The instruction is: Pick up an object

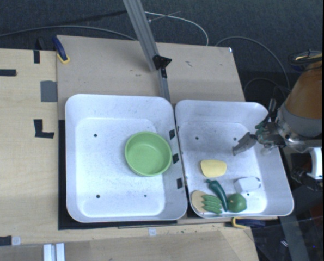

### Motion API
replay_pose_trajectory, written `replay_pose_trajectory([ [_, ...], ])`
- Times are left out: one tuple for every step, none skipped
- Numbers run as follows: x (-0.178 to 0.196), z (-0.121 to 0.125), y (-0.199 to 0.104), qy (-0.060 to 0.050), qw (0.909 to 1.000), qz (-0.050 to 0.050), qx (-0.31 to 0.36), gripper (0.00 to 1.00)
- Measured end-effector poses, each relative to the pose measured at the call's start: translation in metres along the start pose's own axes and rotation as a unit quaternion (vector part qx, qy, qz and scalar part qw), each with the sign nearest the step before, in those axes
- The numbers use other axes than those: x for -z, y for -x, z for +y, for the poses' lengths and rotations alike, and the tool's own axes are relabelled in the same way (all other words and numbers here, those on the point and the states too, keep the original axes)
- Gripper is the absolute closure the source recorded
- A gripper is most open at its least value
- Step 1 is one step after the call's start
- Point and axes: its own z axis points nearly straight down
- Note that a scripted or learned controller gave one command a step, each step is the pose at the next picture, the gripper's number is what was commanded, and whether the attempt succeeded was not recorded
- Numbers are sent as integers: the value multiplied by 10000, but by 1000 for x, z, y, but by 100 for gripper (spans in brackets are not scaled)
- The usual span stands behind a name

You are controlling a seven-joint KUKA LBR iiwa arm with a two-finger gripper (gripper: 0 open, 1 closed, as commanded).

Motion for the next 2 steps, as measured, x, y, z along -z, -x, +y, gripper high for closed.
replay_pose_trajectory([
  [0,0,0,2,10000,0,-1,0],
  [-46,-2,7,-21,10000,-3,-10,0],
])
